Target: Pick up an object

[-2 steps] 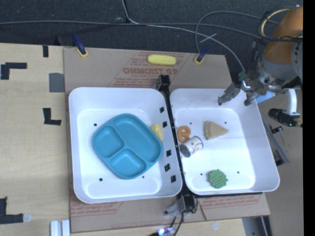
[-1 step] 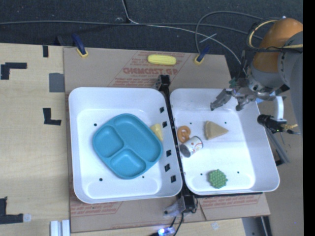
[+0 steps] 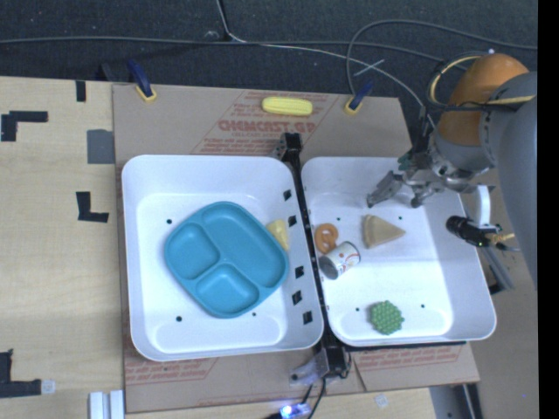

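Note:
In the right bin (image 3: 454, 304) lie a tan wedge-shaped piece (image 3: 381, 230), an orange ring (image 3: 327, 236), a small white and silver can on its side (image 3: 339, 258) and a green knobbly ball (image 3: 385, 316). My gripper (image 3: 399, 193) hovers over the bin's upper right part, just above and right of the tan wedge. Its two fingers are spread apart with nothing between them. The left bin (image 3: 140, 190) holds a blue divided tray (image 3: 225, 257) and a pale yellow piece (image 3: 278, 232) at the tray's right edge.
A yellow banana-like object (image 3: 286, 106) lies on the cardboard behind the bins. Black clips run along the divider between the two bins (image 3: 301, 225). Cables loop over the back of the bench toward the arm (image 3: 476, 120).

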